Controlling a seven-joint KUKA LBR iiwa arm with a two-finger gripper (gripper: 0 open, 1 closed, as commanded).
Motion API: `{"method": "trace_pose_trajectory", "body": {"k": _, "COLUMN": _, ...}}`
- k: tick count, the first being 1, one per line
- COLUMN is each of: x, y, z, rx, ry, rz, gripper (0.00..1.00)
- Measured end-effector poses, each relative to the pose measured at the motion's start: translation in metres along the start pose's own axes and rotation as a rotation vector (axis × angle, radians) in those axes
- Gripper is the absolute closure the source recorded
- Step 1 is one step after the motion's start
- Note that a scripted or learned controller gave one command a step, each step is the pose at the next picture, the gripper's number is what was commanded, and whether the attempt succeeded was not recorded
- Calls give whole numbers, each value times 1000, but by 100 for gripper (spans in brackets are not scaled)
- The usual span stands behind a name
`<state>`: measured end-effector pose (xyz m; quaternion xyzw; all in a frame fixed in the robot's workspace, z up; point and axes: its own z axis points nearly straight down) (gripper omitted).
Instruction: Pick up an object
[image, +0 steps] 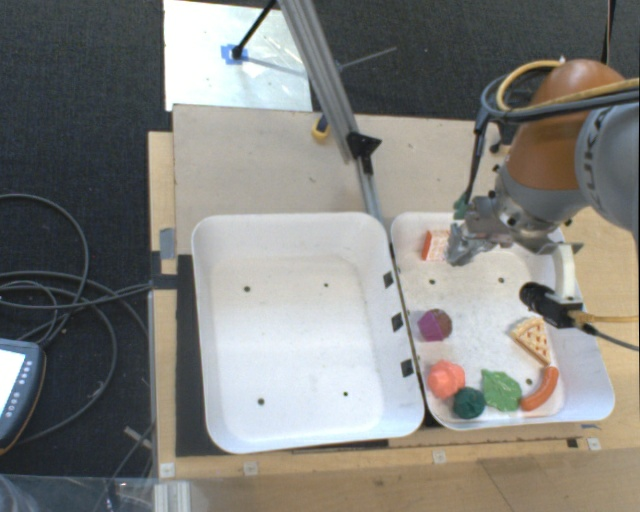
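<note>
You are looking down at a slant on two shallow white bins side by side, and the arm reaches in from the right of the view. The gripper (462, 247) hangs over the far part of the right bin (590, 400), pointing down. Its tips merge into one dark grey shape from this angle, so you cannot tell how the claw is set, and nothing visible sits in it.

The closest thing to the claw is a small orange and white piece (427, 244), just beside it on the side facing the left bin (215, 235) and close to the right bin's far wall. It looks like a short block standing on end, though it is too small to be sure. A pick there likely calls for a short sideways shift toward the left bin, then a descent.

Everything else lies nearer the camera than the claw. A purple ball (434, 324) is next closest. Well apart, along the near wall, sit an orange ball (446, 378), a dark green ball (468, 402), a green leafy piece (501, 388), a red sausage (540, 388) and a pizza slice (533, 340).
</note>
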<state>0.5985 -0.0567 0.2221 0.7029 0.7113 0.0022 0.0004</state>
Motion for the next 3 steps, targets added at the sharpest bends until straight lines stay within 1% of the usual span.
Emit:
{"method": "trace_pose_trajectory", "body": {"k": 2, "x": 93, "y": 32, "z": -21, "rx": 0, "ry": 0, "rz": 2, "gripper": 100}}
{"method": "trace_pose_trajectory", "body": {"k": 3, "x": 144, "y": 55, "z": -24, "rx": -1, "ry": 0, "rz": 2, "gripper": 100}}
